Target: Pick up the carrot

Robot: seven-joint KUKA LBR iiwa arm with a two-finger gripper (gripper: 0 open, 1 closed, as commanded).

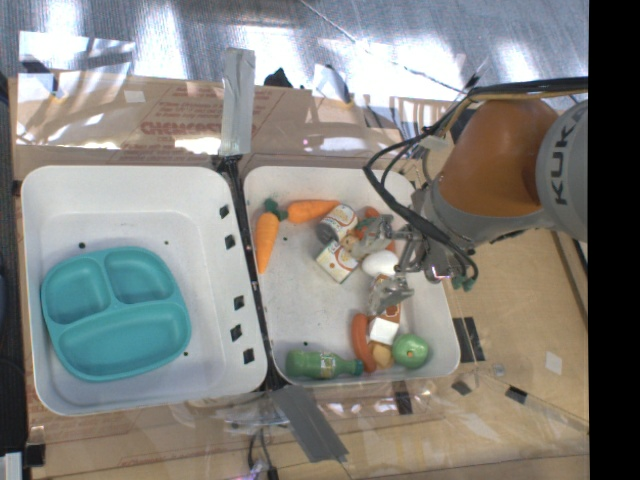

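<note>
Two carrots lie in the right bin (300, 313). One carrot (265, 240) sits against the left wall, pointing down; the other carrot (311, 209) lies along the far wall with its green top to the left. My gripper (383, 262) hangs over the middle of the right bin, to the right of both carrots and apart from them. It is open, one finger (376, 230) on the far side and one on the near side of a white egg (379, 265). No carrot is between the fingers.
Near the gripper lie a small can (336, 222) and a small carton (338, 259). A green bottle (320, 365), an orange item (360, 337) and a green apple (409, 349) lie along the front wall. The left bin (60, 193) holds a teal divided plate (115, 311).
</note>
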